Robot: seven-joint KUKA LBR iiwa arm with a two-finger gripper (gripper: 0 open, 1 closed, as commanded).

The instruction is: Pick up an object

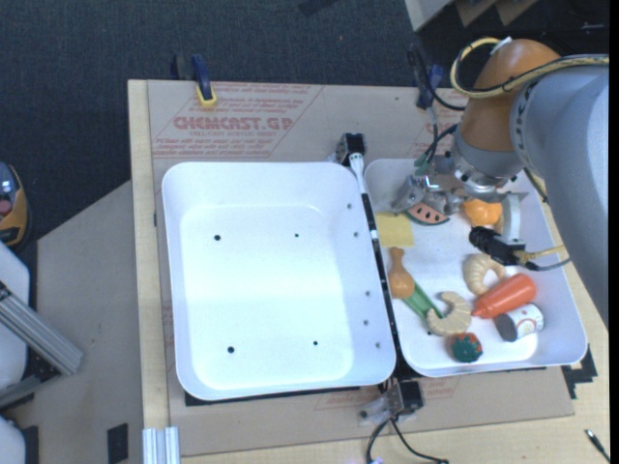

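The brown board (pixel 145 259) under everything shows as a narrow strip along its left edge, with a blue and yellow clamp (pixel 203 80) at the far side. On it sits the left bin (pixel 170 201), whose plain white floor is broad and marked by four small dark dots. Its right wall presses against the left wall of the right bin (pixel 435 259), the two rims touching along their length. Just inside that shared edge lies a flat yellow square (pixel 394 229), and nearer the camera a brown pear-shaped toy (pixel 399 283) touching a green piece (pixel 422 304). The toy watermelon slice (pixel 432 213) lies in the far part of the right bin, just right of the yellow square: a small reddish wedge with dark specks, curved edge toward the camera. The gripper (pixel 426 196) is directly over it at the far wall, and I cannot tell whether it is apart or together, nor whether it touches the slice. A patch of white floor lies open below the slice. Farther right are a pale ring (pixel 451 315), a green and red ball (pixel 466 347), an orange lump (pixel 482 211), a tan croissant (pixel 477 272), an orange carrot (pixel 504 296) and a black and white piece (pixel 518 325), crowded together near the right wall.
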